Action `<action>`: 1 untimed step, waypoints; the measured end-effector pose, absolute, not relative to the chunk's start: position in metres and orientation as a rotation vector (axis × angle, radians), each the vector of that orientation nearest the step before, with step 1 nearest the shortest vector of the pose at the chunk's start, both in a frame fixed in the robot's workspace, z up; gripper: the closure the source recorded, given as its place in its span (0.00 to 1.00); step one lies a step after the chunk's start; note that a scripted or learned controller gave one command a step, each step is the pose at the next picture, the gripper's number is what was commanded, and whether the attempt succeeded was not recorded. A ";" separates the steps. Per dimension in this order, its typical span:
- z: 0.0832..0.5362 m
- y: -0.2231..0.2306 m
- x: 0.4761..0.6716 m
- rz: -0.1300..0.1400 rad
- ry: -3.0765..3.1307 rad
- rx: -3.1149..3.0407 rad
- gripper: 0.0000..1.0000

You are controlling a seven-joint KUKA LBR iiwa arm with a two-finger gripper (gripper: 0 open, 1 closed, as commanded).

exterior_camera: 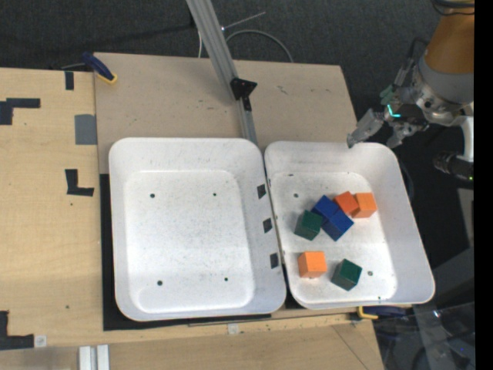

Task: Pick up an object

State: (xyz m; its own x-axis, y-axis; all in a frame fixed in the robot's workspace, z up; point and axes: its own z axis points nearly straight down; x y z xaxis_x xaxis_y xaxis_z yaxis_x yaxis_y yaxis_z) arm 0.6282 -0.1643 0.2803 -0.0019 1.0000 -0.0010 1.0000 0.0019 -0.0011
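At far left, bare wooden counter point(46, 230) with black tape marks and a grey patch. Next along, the left white bin point(185, 154), sitting flush against its neighbour. Above the seam, a slanted metal pole point(219, 45) running down toward the two bins. Then the right white bin point(408, 230), carrying the blocks in a loose cluster: dark green cube point(309, 224) touching the blue block point(333, 216) mid-bin, two small orange cubes point(356, 203) pressed together just right of the blue. Nearer the front edge, another orange cube point(312, 264), and beside it a second green cube point(347, 274). Up at top right, gripper point(368, 129) poised over the right bin's far corner, well apart from the blocks, nothing between the fingers; fingers too blurred and small, cannot tell wide or narrow.
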 end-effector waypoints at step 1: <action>0.236 -0.160 0.626 0.006 -2.221 -2.217 0.00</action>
State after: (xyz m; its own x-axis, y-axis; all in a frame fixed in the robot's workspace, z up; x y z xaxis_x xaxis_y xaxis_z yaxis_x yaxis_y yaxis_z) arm 0.6258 -0.1604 0.2364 -0.0020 1.0000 -0.0003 1.0000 0.0020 -0.0050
